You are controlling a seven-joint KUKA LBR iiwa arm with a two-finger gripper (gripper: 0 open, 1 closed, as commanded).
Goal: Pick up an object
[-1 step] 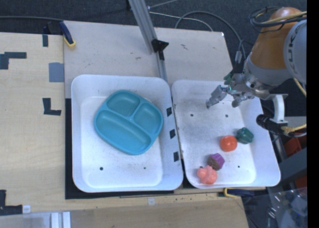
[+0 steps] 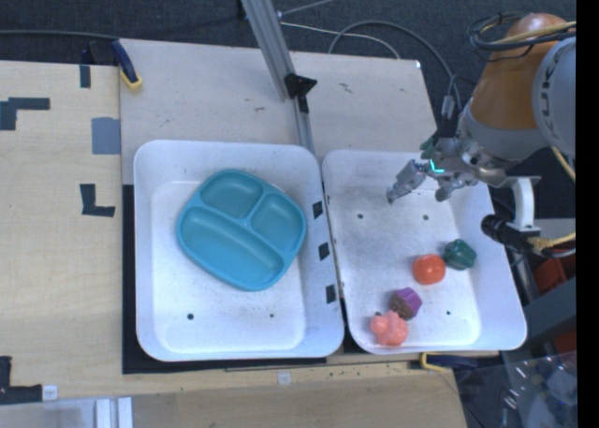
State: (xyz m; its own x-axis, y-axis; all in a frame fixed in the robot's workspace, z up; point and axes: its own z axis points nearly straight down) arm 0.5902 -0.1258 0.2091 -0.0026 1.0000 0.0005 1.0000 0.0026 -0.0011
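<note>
Pale wood table point(image 2: 56, 229), two white bins. Hand point(image 2: 419, 183) open, empty, hovering upper right over right bin point(image 2: 374, 229). Nothing grasped yet: orange toy point(image 2: 429, 269), green point(image 2: 459, 254), purple point(image 2: 406, 302), pink point(image 2: 389, 328) lying lower right.

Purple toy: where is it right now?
The purple toy lies in the right bin, near its front edge, just above the pink toy and below-left of the orange ball. The hand is apart, over the bin's far end.
</note>
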